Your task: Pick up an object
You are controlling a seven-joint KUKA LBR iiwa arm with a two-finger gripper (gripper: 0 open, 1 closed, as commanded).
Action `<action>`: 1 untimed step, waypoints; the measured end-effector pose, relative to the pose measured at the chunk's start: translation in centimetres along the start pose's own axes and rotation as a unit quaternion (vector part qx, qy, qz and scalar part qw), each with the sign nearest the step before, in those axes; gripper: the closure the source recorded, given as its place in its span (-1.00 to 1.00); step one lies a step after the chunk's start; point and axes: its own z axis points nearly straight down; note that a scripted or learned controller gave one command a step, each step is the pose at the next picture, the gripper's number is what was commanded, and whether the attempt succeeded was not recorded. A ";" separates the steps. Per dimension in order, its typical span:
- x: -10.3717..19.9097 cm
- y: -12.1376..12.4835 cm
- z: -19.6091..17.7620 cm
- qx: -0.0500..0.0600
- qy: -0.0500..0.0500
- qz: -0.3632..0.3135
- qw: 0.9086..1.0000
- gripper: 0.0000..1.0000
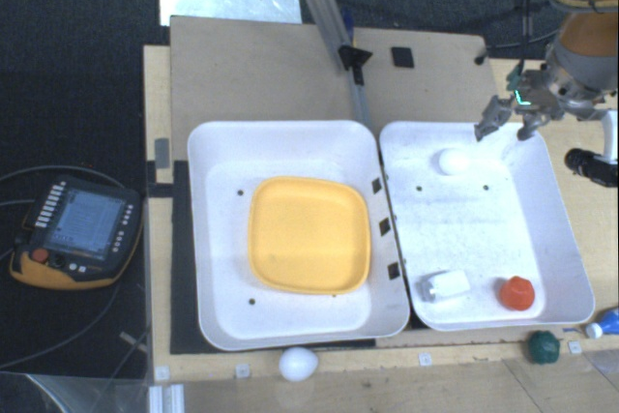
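The right bin [556,208] holds three things: a white ball [453,162], a white block [443,285] and an orange object [517,293]. The left bin [218,208] holds one yellow plate [309,234]. The gripper [504,125] hangs spread and empty over the right bin's far edge.

Arm [584,48]: grey body, orange band above wrist, black cables looped alongside. Tool [510,123] was dark grey; small green light visible.

Single fixed camera above bench [435,73], looking down aslant on both bins [213,169].
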 end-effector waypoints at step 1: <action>0.0 0.0 0.0 0.000 0.000 0.000 1.000 -1.00</action>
